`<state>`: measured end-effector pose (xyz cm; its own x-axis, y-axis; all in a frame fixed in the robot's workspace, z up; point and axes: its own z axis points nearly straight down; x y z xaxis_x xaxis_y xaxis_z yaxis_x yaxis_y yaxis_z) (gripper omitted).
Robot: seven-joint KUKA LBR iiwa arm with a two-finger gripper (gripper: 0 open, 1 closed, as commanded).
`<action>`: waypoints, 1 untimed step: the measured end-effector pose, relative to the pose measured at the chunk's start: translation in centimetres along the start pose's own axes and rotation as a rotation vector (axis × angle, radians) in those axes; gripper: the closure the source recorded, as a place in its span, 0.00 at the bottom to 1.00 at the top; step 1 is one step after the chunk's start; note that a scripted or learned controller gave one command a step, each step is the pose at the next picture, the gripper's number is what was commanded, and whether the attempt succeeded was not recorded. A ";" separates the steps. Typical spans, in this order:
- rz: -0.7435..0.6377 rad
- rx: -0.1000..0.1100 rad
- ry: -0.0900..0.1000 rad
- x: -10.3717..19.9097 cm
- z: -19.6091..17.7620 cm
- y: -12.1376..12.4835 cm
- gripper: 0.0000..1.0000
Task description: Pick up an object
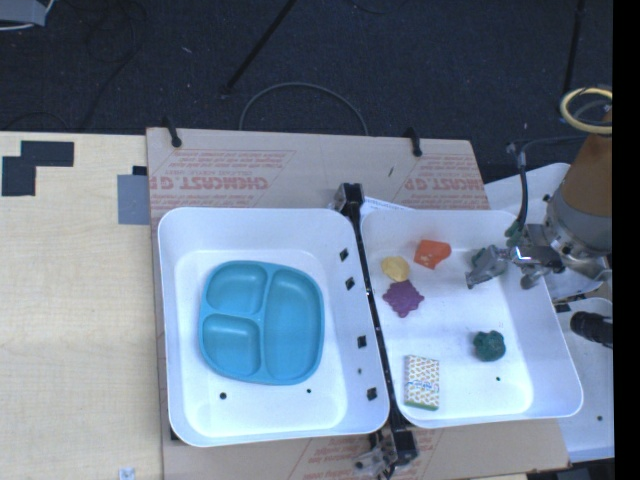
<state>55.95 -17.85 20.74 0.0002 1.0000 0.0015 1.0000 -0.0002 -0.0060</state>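
In the right bin (545,388) lie several small objects: an orange block (432,253), a yellow piece (396,268), a purple piece (403,297), a dark green lump (489,345) and a patterned little box (422,381). My gripper (506,269) hovers over the right bin's upper right part, to the right of the orange block and above the green lump. Its fingers stand spread apart with nothing between them.
The left bin (180,238) holds a blue divided plate (263,322). A black divider (362,298) runs between the bins. The grey arm with its orange band (590,183) comes in from the right, over the right bin's rim. Cardboard lies under both bins.
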 end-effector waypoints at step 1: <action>0.000 0.002 0.001 0.4 4.9 -0.9 0.00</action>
<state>55.00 -17.48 15.88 0.0000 1.0000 0.0025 1.0000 0.0000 -0.0078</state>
